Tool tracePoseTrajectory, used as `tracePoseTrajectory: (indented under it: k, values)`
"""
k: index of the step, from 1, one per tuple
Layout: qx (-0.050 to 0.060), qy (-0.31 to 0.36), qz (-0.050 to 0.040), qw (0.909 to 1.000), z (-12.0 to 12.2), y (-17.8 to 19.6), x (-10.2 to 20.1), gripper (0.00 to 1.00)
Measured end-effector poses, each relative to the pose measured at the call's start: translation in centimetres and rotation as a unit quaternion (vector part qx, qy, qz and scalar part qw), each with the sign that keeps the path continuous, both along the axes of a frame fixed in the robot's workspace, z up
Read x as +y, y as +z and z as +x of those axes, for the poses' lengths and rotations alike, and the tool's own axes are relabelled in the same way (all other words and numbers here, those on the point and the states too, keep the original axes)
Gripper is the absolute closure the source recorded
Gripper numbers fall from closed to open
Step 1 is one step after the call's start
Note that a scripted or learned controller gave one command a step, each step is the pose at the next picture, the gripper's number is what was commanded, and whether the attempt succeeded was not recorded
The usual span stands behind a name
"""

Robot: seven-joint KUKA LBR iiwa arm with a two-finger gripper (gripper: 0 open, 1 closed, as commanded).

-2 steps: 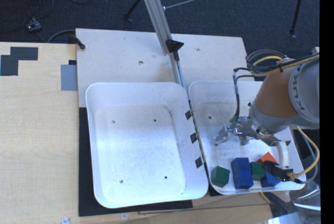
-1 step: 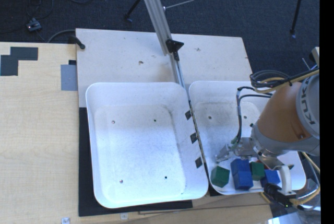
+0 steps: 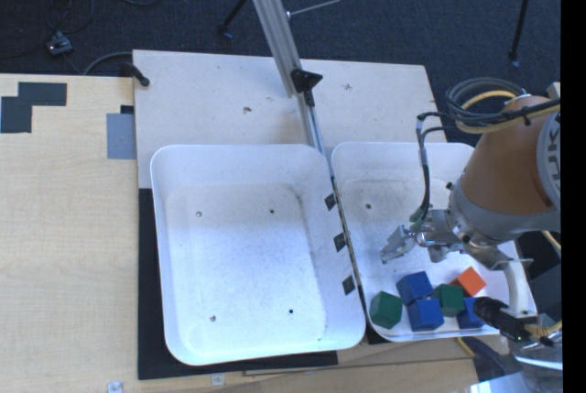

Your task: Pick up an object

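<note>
Several blocks crowd the near corner of the right bin (image 3: 352, 164): a green block (image 3: 385, 310) nearest the divider, two blue blocks (image 3: 415, 285) and (image 3: 427, 315) touching one another, a second green one (image 3: 450, 298) just beside them, an orange block (image 3: 472, 281) behind that, and what looks like another blue piece (image 3: 470, 314) at the near rim. Any of these could serve as the object to pick; none looks lifted, all seem to rest on the bin floor.

Just beyond the cluster, the gripper (image 3: 399, 246) hangs over bare bin floor, pointing toward the divider. Its metal fingers (image 3: 394, 251) appear parted, with nothing between them, though they are small and somewhat blurred. The nearest blue block sits close by, on the near side of the fingertips, not touching them as far as I can tell.

Farther right, the arm (image 3: 513, 167) fills the bin's far side with its orange band.

Left of the divider lies the left bin (image 3: 169, 199), and beyond both a pale board (image 3: 229, 98) with a slanted metal rail (image 3: 275, 20).

My judgement: the pick is not yet made; closing on a block and lifting it both remain.
</note>
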State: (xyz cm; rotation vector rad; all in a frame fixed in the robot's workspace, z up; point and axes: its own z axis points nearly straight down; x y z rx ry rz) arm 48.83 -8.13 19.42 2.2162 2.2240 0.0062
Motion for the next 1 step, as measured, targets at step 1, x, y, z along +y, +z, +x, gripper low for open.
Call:
tracePoseTrajectory:
  k: [1]
  values:
    - [0.003,-0.002,0.0005,1.0,-0.13,-10.43,-4.47,0.0]
